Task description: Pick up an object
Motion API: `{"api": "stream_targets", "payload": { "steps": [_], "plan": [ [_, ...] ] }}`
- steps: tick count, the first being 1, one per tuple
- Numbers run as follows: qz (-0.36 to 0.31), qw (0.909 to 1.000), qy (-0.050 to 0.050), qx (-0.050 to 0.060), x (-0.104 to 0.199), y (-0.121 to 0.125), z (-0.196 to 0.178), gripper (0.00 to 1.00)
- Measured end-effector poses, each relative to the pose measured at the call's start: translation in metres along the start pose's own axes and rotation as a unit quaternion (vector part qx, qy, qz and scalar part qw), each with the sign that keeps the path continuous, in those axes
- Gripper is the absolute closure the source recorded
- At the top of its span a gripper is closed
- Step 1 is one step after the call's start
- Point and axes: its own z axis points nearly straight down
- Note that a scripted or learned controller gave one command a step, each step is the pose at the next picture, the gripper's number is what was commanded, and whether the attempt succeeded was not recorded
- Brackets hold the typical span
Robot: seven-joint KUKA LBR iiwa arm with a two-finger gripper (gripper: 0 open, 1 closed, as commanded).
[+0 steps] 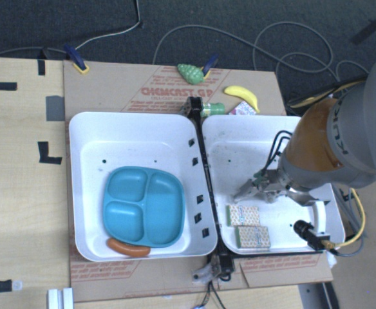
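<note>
Packets [243, 214], two flat speckled green rectangles with pale edges, lie side by side in the near left corner of the right bin [239, 131]. Left of that bin I see a smooth blue divided plate [143, 205] and an orange sausage [129, 248]; beyond it, a curved yellow banana [241, 96]. The gripper [243, 190] hangs over the bin's middle, just beyond the packets, slanting in from the right; released or clenched, I cannot tell.

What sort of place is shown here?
Probably a robotics lab bench: a grey robot arm reaches over one of two white bins on cardboard, and loose cables lie on the dark floor.
</note>
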Motion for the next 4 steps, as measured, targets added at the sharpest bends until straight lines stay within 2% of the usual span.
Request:
{"api": "stream_targets", "payload": {
  "steps": [1,2,3,4],
  "plan": [
    [0.0,1.0,0.001,0.004,-0.093,0.025,0.003,0.0],
    [-0.001,1.0,0.002,0.004,-0.01,0.068,0.006,0.0],
    [-0.001,1.0,0.002,0.004,0.025,0.129,0.007,0.0],
    [-0.001,1.0,0.001,0.003,0.026,0.153,0.012,0.0]
  ]
}}
